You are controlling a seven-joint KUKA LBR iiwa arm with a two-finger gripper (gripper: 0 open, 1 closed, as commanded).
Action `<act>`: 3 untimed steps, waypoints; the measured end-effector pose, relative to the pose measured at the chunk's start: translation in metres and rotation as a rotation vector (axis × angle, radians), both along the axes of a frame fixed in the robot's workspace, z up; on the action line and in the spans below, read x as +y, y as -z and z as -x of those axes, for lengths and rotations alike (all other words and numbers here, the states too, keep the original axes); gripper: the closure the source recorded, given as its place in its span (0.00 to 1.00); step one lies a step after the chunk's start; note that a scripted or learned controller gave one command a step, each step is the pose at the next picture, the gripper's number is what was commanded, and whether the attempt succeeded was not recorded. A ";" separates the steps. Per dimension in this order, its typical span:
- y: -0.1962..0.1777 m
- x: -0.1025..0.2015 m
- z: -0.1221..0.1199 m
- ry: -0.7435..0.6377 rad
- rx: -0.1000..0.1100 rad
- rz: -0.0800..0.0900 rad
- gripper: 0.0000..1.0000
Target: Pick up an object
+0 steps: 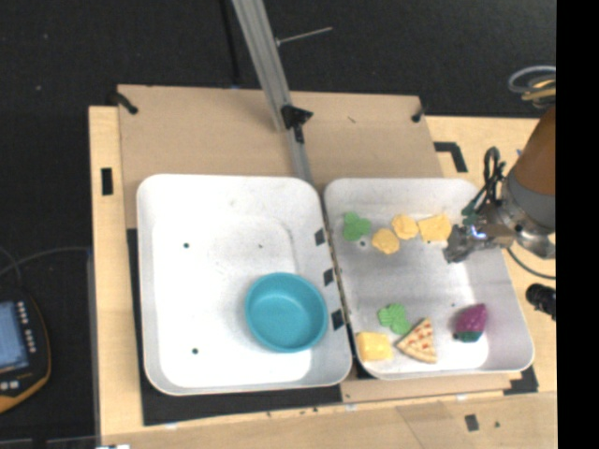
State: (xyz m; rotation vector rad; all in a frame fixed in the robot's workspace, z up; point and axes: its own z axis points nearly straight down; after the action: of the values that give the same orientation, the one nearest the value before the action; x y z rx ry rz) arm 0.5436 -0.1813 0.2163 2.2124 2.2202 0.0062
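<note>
Single fixed camera mounted above the tan wooden bench (215,138), looking down at a slant and set far enough back to take in both shallow white plastic bins (187,213) side by side, plus dark floor around. The grey arm with its orange band (535,171) enters from the frame's right

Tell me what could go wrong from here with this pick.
The end effector sits by the right bin's upper right, beside three yellow pieces lying close together; closing there might nudge or catch two at once. It is also near the bin wall, so a descent could clip the rim.
</note>
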 end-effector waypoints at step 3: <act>0.004 0.159 -0.022 -0.005 0.005 -0.004 1.00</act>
State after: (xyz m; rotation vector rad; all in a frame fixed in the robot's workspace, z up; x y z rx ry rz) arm 0.5659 -0.0225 0.2128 2.2115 2.2302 0.0053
